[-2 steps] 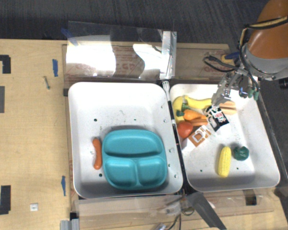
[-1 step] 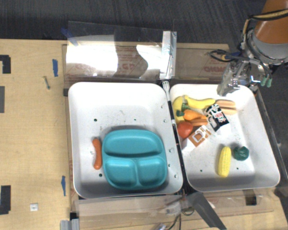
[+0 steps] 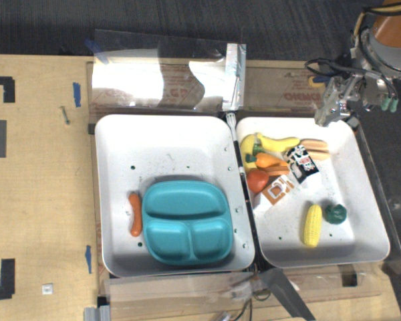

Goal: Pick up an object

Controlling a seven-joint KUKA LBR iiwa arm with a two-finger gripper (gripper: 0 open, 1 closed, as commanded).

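At upper right the gripper (image 3: pixel 334 112) hovers over the right bin's (image 3: pixel 367 246) far corner; whether its jaws are released is unclear. Below it lie a banana (image 3: pixel 275 142), corn (image 3: pixel 312 225) and other toys.

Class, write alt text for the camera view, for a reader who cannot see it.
The arm's tool hovers at the right bin's far corner, above toy food: banana, corn, tomato. The left bin holds a teal divided tray beside a sausage.
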